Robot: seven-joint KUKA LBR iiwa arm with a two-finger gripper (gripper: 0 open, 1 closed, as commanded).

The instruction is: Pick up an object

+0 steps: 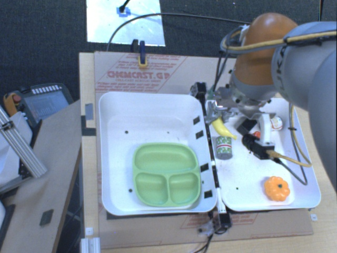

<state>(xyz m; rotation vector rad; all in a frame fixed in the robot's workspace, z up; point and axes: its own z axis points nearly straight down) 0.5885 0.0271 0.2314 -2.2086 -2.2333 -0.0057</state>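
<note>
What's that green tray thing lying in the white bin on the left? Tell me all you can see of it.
The green tray is a pale lime divided plate, seemingly smooth plastic, with rounded corners and a raised rim. It has three compartments: one wide one across the far side and two smaller ones side by side nearer the camera. It lies flat and right way up on the floor of the left bin, toward the near right corner, close to the bin's right wall.

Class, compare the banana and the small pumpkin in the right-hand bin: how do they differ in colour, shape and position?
Colour: the banana is yellow, the pumpkin orange. Shape: the banana is long and curved, the pumpkin round and ribbed with a short stem. Position: the banana lies near the divider, just below the tool and beside a small can; the pumpkin sits alone near the front right corner. Both rest in the right bin.
</note>
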